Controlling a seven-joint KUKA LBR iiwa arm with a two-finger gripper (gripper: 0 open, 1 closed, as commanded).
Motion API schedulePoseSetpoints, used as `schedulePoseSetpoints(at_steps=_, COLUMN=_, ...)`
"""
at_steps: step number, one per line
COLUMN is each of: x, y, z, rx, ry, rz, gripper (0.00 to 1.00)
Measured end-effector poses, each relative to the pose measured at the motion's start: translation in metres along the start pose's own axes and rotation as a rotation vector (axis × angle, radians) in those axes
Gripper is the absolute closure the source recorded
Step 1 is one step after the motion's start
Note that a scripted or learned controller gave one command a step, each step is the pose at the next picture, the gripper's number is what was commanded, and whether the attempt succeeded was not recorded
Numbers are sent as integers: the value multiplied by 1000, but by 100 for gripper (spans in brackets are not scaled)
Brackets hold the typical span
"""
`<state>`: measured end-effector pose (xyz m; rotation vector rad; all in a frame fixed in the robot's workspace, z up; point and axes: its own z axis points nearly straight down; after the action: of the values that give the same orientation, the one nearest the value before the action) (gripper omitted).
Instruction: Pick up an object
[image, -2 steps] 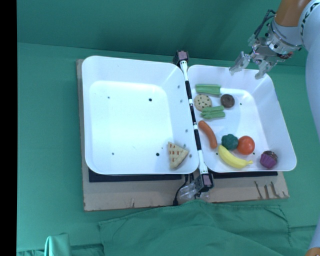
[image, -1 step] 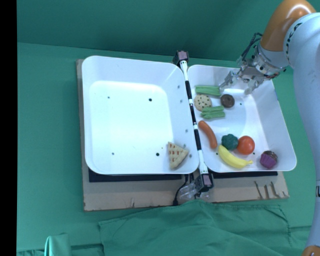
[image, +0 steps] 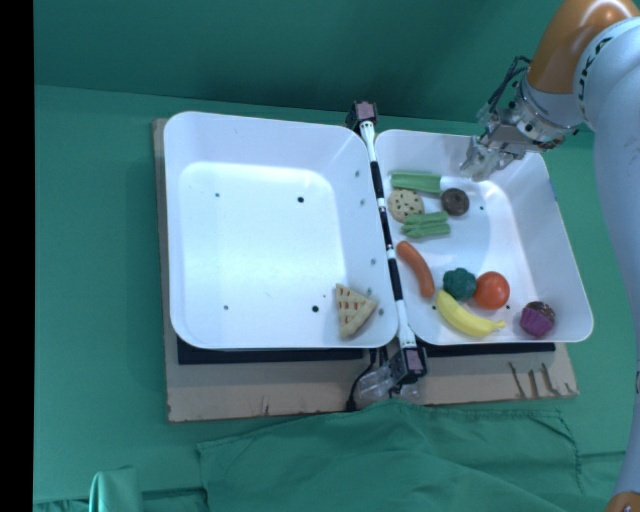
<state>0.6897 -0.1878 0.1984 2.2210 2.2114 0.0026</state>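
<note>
My gripper (image: 481, 166) hangs over the far edge of the right bin (image: 560, 262), fingers pointing down, with nothing seen between them. Below and left of it lie a brown cookie (image: 455, 201), a tan cracker (image: 405, 204) and two green bean pods (image: 416, 182) (image: 427, 226). Nearer the front sit an orange sausage (image: 415, 268), a broccoli piece (image: 459, 283), a tomato (image: 491, 290), a banana (image: 467, 317) and a purple cupcake (image: 537, 319). A pie slice (image: 353, 308) rests in the left bin (image: 200, 150) at its front right corner.
A black-and-white divider bar (image: 386, 232) runs between the two bins. The bins sit on a cardboard sheet (image: 260, 395) over green cloth. The arm's orange band (image: 572, 38) enters from the upper right.
</note>
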Motion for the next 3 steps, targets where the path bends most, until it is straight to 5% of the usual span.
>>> schedulePoseSetpoints(at_steps=1, x=40, y=13, z=-121, rx=-11, ry=0, rz=-6, gripper=100)
schedulePoseSetpoints(at_steps=2, x=-1, y=9, z=-10, rx=15, ry=6, rz=2, gripper=100)
schedulePoseSetpoints(at_steps=3, x=0, y=13, z=-134, rx=-13, ry=-3, rz=-2, gripper=100)
